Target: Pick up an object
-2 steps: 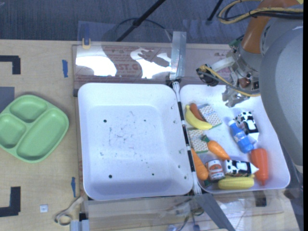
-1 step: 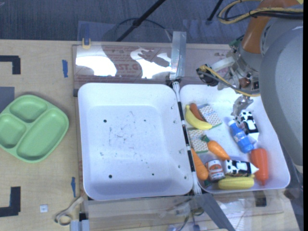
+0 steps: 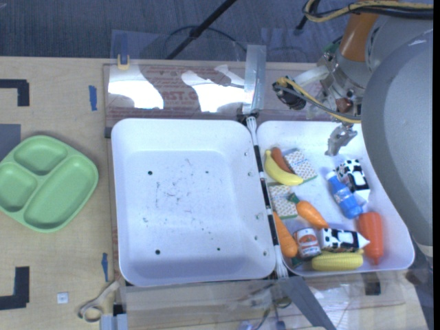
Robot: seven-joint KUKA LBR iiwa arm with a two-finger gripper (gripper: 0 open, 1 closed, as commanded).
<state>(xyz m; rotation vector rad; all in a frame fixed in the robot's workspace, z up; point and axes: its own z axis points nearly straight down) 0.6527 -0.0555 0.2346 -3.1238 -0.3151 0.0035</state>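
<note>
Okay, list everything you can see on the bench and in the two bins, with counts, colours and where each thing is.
Shallow plastic bins: two, white, side by side.
Toy banana: one, yellow, right bin's upper left.
Toy carrots: two, orange, right bin's left and middle.
Plastic bottle: one, blue, right bin's middle.
Cow-print blocks: two, black and white, right bin.
Toy corn cob: one, yellow, right bin's front edge.
Small can: one, red label, right bin's front.
Three-compartment plate: one, green, bench's left.
Arm: one, grey with orange band.
Tool: one, metal, over right bin's back.
</note>
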